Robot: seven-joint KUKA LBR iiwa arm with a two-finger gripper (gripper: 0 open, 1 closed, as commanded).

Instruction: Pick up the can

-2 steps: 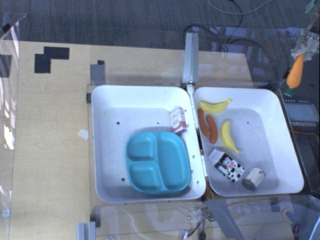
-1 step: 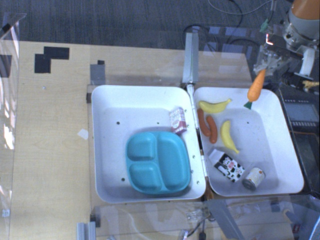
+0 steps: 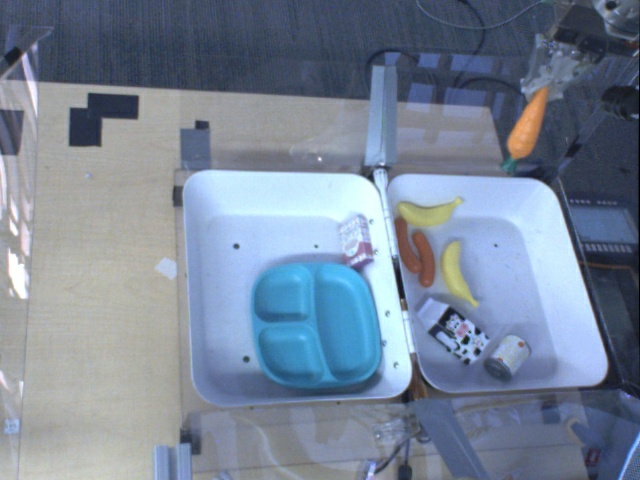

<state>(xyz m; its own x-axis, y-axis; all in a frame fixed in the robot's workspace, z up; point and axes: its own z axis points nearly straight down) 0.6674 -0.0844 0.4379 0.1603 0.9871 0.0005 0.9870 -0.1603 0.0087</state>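
Can (image 3: 507, 356) lies in right bin (image 3: 560, 268) — gripper (image 3: 548, 76) grips carrot (image 3: 527, 125).

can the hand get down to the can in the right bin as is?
Probably yes. The can lies on its side near the right bin's front corner, open from above. But the hand already grips a carrot, and the cow-print box sits close.

Blue tray (image 3: 316, 325), bananas (image 3: 458, 272), perhaps sausages (image 3: 414, 250)

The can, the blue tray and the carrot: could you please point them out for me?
can (image 3: 507, 356), camera view, its side.
blue tray (image 3: 318, 325), camera view, centre divider.
carrot (image 3: 527, 125), camera view, mid-body.
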